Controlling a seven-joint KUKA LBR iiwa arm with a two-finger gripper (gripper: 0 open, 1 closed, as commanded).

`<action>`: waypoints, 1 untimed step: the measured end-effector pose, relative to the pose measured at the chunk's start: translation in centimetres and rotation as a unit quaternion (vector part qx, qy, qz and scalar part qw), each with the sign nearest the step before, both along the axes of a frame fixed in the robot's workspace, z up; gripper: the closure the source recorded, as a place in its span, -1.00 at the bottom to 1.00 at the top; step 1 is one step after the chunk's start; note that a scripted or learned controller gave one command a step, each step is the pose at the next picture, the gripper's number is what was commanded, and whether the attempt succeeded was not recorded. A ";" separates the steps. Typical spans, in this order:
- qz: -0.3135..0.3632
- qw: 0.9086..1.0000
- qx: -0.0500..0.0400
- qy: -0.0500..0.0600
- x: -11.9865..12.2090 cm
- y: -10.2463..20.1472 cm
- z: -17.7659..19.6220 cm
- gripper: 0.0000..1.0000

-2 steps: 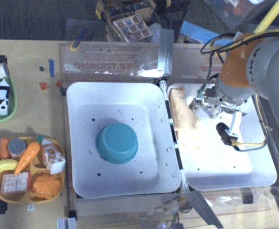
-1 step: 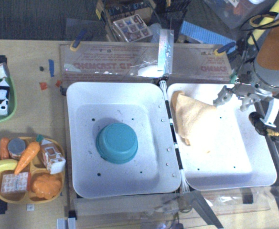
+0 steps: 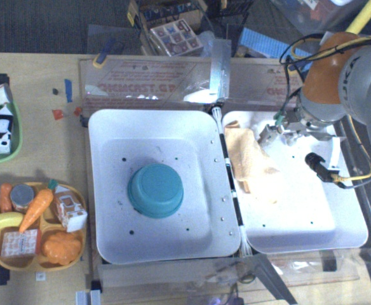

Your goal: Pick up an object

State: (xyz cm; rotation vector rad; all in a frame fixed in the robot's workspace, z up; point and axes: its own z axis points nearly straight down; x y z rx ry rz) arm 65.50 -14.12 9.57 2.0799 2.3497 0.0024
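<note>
Teal bowl [image 3: 156,190] clear; hand [image 3: 269,134] fingers perhaps blurred near cloth [image 3: 246,159].

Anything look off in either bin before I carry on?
The cloth in the right bin lies crumpled against the left wall, not flat. The bowl in the left bin sits upside down. Nothing looks spilled or broken.

The wooden tabletop [image 3: 39,100] carried two shallow white bins side by side, the left bin [image 3: 103,145] and the right bin [image 3: 347,230] touching along their inner edges. Near the tabletop's left edge sat a green dish [image 3: 11,150] and, below it, a yellow tray [image 3: 77,199] of toy food. Small blue and red scraps [image 3: 68,91] lay loose between the dish and the bins.
</note>
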 end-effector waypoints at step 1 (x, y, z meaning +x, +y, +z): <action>-0.063 0.998 0.000 0.000 -3.6 -3.7 12.2 -1.00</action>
